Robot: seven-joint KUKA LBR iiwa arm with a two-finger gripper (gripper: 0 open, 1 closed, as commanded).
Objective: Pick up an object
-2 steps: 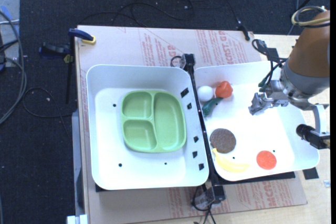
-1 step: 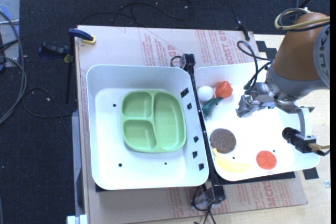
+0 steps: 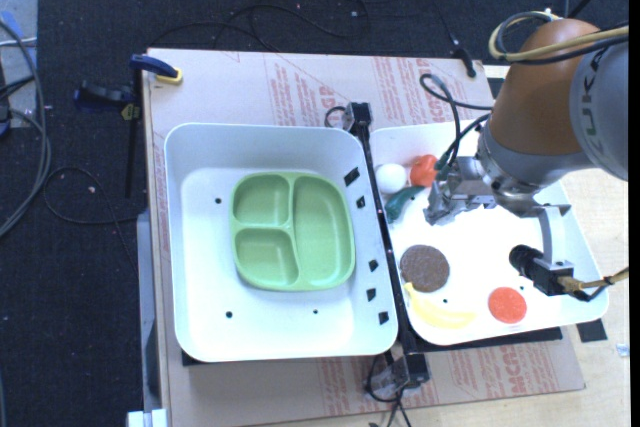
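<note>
The gripper (image 3: 447,203) hangs over the right bin (image 3: 470,233); its opening cannot be told. A teal object (image 3: 398,202) lies just left.

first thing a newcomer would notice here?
Probably the pale green three-compartment plastic tray, lying alone in the left white bin. Next, the grey arm's orange band over the right white bin, where small items lie: a brown disc, a red disc, a yellow banana.
</note>
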